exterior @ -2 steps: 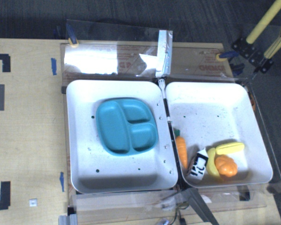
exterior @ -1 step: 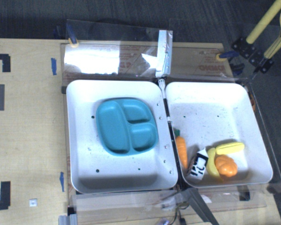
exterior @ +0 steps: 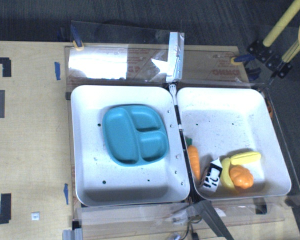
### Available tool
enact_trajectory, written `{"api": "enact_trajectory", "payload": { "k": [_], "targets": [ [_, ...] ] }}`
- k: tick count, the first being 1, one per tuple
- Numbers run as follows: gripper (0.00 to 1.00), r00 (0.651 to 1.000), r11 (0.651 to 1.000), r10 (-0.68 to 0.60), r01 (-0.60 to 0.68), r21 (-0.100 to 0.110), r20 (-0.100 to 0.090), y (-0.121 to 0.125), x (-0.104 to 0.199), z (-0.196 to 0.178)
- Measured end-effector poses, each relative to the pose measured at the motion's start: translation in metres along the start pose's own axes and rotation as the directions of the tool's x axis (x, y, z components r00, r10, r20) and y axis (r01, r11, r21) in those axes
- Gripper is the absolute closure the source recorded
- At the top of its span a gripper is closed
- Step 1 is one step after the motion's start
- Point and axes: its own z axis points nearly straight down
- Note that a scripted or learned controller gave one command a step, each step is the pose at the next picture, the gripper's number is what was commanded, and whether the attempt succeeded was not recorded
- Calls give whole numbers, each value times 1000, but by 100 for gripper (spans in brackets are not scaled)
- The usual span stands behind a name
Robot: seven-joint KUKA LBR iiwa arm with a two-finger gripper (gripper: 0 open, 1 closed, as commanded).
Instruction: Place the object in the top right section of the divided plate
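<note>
Presently, the blue divided plate (exterior: 135,134) lies in the left bin (exterior: 85,174). Right of the plate, in the right bin (exterior: 225,109), sit a carrot (exterior: 194,162), a yellow-orange toy (exterior: 240,171) and a black-white block (exterior: 212,176). End effector state: cannot tell.

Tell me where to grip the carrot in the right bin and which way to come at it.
Grip the carrot across its middle, coming straight down from above. It lies flat, long axis running up-down in the view, close beside the right bin's left wall. So probably set the fingers across its narrow width; the wall side looks tight, and the black-and-white box sits near its lower end.
</note>
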Motion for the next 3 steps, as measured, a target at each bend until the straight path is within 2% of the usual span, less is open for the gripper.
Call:
{"api": "enact_trajectory", "payload": {
  "k": [1, 2, 3],
  "targets": [
    [100, 987, 987, -162, 162, 0, 0, -2, -3, 0],
    [100, 792, 792, -611, 611, 2, -2, -4, -9, 1],
    [100, 677, 677, -736, 736, 2, -2, -6, 8, 1]
  ]
}}
